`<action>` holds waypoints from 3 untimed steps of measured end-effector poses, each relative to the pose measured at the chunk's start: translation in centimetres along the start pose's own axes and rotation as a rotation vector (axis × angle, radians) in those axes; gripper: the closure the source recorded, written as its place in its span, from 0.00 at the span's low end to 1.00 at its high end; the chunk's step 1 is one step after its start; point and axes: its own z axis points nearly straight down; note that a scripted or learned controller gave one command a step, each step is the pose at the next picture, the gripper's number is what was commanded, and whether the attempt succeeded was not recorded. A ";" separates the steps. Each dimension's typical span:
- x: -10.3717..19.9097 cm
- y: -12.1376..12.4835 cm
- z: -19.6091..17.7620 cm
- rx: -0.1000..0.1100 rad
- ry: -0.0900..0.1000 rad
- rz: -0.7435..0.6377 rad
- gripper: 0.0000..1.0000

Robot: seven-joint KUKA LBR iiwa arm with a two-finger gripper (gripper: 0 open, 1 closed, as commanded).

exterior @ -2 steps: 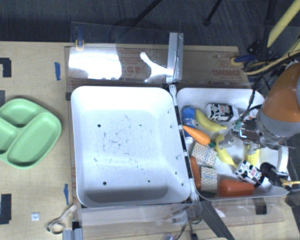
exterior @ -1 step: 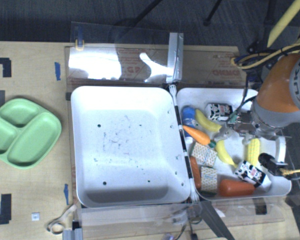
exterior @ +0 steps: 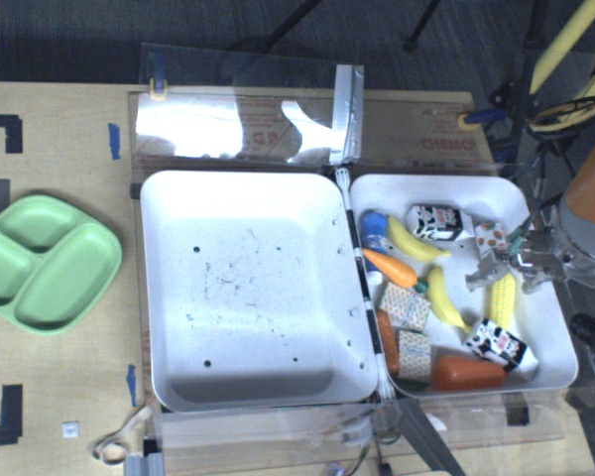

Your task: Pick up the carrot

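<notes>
The carrot (exterior: 390,267) is orange with a green tip and lies slantwise near the left wall of the right bin (exterior: 550,340), between a blue object (exterior: 374,228) and a checkered pouch (exterior: 407,308). My gripper (exterior: 511,261) hangs over the right side of that bin, just above the top end of a corn cob (exterior: 502,305). It is well to the right of the carrot, with two bananas lying between them. Nothing can be seen held in it.
The right bin also holds a banana (exterior: 415,240), a second banana (exterior: 443,298), two cow-patterned cartons (exterior: 437,222) (exterior: 497,344), a red-orange item (exterior: 466,370) and an orange piece (exterior: 388,337). The left bin (exterior: 178,196) adjoins it. A green divided plate (exterior: 46,262) sits far left.
</notes>
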 end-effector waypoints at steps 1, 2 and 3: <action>0.0 0.1 -1.0 -0.003 0.000 0.000 1.00; -1.2 5.7 -8.0 -0.001 0.000 -0.032 1.00; -3.8 11.8 -11.7 -0.004 -0.003 -0.261 1.00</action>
